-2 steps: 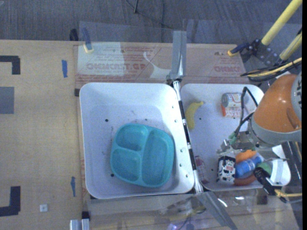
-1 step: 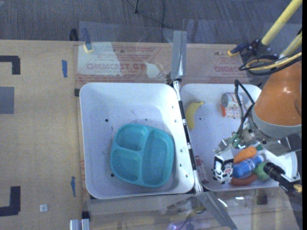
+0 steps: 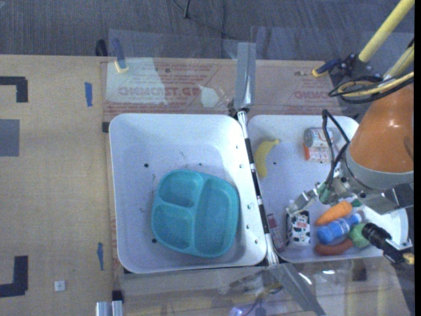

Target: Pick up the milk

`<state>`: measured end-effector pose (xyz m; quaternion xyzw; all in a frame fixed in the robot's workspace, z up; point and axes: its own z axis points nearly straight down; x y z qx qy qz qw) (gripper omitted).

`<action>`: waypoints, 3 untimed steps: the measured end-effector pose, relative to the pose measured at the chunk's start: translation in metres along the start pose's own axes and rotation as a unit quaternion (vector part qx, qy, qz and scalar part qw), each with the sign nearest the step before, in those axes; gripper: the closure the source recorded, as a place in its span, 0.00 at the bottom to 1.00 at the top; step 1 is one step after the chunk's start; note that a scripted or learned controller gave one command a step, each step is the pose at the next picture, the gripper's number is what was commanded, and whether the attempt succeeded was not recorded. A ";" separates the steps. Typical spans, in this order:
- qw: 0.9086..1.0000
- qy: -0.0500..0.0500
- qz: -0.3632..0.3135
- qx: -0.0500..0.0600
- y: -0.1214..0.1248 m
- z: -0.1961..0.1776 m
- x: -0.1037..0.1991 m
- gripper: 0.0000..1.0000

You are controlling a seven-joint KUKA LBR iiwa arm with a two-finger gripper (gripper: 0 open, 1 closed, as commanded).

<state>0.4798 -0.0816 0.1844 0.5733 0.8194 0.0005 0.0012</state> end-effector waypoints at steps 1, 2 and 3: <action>0.995 0.001 -0.101 0.001 -0.007 0.073 -0.018 0.00; 0.995 0.001 -0.099 -0.001 -0.007 0.063 -0.019 1.00; 0.996 0.000 0.091 0.001 0.044 -0.045 0.037 1.00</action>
